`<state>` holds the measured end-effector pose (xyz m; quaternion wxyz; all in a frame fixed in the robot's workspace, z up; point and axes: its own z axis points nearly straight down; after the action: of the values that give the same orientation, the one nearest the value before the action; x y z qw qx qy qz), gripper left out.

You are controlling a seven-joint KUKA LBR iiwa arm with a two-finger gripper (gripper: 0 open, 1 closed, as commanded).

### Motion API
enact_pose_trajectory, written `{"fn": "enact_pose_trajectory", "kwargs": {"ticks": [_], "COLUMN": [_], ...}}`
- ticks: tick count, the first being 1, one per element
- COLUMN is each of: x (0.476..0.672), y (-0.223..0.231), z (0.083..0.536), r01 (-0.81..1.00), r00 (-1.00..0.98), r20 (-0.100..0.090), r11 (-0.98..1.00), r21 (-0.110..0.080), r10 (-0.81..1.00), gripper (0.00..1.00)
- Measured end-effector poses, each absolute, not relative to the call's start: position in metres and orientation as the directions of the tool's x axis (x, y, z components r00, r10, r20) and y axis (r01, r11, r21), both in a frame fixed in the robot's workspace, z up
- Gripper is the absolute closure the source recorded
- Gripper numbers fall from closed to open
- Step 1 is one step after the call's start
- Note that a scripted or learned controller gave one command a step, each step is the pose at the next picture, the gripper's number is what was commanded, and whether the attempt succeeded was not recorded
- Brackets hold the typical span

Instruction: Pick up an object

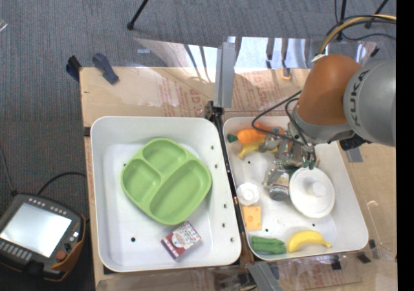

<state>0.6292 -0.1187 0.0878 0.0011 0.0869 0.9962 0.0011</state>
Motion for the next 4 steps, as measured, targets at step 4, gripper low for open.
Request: {"fn": "enact_pose_trajectory", "kwargs": {"ticks": [4], "x": [0.534], "y": [-0.090], "z": [0.088], "r01": [0.232], "r00": [-0.973], "r20": [-0.002], "r11": [0.973], "r21": [-0.003], "r10": [0.232], "gripper": [0.00]}}
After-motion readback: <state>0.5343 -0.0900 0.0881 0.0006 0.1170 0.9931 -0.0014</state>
